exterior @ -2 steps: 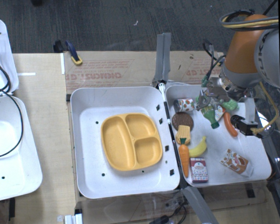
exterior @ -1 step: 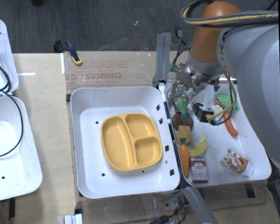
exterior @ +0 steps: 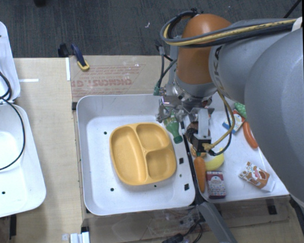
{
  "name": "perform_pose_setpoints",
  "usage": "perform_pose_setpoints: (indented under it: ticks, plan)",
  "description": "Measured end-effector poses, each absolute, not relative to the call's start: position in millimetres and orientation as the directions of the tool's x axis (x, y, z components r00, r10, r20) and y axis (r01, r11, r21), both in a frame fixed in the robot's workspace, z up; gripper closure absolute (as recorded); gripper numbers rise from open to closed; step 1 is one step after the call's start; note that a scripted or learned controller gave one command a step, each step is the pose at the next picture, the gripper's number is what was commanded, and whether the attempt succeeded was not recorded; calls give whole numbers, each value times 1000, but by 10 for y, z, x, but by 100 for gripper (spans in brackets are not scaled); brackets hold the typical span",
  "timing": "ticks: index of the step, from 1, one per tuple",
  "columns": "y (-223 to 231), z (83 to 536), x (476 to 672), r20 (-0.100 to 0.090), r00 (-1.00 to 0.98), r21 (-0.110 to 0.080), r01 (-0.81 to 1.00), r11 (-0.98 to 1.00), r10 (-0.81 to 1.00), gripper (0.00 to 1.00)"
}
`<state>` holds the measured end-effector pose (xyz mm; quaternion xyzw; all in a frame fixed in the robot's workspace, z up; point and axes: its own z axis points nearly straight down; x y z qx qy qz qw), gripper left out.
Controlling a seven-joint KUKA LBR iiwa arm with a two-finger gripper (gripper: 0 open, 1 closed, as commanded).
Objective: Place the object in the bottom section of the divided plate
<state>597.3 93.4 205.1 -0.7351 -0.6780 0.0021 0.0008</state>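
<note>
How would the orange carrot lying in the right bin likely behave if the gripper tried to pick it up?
The carrot looks smooth and tapered, so it may slip toward its narrow end when squeezed. Its rounded body suggests it could roll if nudged sideways. It lies close beside the yellow lemon and the small red box, which might be jostled.

end effector (exterior: 184, 123) grip unclear, right bin (exterior: 234, 188) part-hidden

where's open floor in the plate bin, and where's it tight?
Free: white bin floor left of the yellow divided plate, plus the strip in front of it. The plate's three sections are bare. Crowded: right bin, where carrot, lemon, red box and snack packet cluster under the pincer.
</note>
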Motion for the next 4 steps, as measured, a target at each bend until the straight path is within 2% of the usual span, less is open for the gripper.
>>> perform_pose_setpoints:
  ticks: [1, 2, 3, 4]
  plan:
    - [1541, 1846, 6114, -2, -86, -3, 996, 86, 996, 100]
    - [1210, 1971, 6005, -2, -141, -4, 990, 141, 990, 100]
    - [1675, 1766, 5859, -1, -258, -4, 966, 258, 966, 100]
    - [1630, 1895, 5995, -2, -318, -2, 948, 318, 948, 100]
